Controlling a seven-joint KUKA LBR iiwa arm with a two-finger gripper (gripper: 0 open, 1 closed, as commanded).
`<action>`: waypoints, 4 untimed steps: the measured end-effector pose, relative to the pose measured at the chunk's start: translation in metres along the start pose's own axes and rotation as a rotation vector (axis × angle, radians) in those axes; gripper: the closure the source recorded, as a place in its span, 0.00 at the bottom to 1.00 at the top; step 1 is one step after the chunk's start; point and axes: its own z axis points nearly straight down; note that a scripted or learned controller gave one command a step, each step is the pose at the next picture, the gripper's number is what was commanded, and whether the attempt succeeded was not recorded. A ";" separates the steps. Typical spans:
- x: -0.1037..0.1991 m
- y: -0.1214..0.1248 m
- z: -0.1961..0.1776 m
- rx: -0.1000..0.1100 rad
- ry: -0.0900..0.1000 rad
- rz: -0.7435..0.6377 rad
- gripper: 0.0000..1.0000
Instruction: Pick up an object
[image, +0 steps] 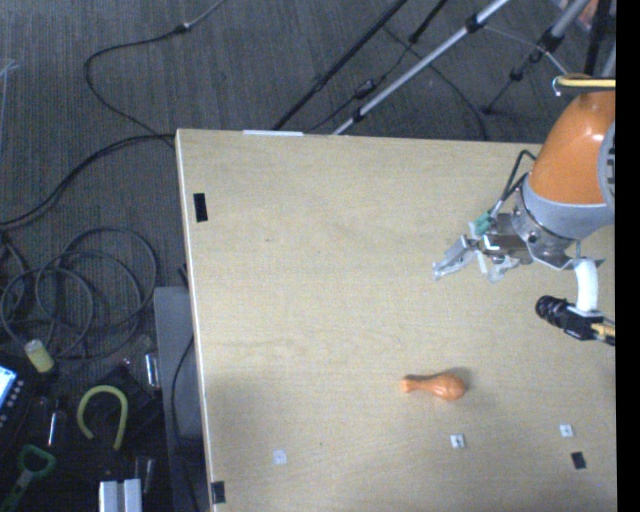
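Observation:
A small orange object (436, 385), shaped like a pear with a narrow neck pointing left, lies on the light wooden bench top (320, 260) toward the lower right. My gripper (462, 258) hangs at the right side of the bench, up and slightly right of the orange object and well apart from it. It points left, and nothing shows in it. The grey wrist with its orange band (575, 160) rises behind it at the right edge.
A black fitting with a cable (562, 314) sticks out below the wrist. Small markers (457, 440) dot the bench's lower part, and a black tag (200, 207) sits near its left edge. Cables and tools (90, 400) lie on the floor to the left.

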 end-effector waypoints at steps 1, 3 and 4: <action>-0.040 0.051 0.061 -0.001 -0.004 -0.104 0.00; -0.015 0.097 0.124 -0.002 -0.003 -0.412 0.00; -0.015 0.097 0.124 -0.002 -0.003 -0.412 0.00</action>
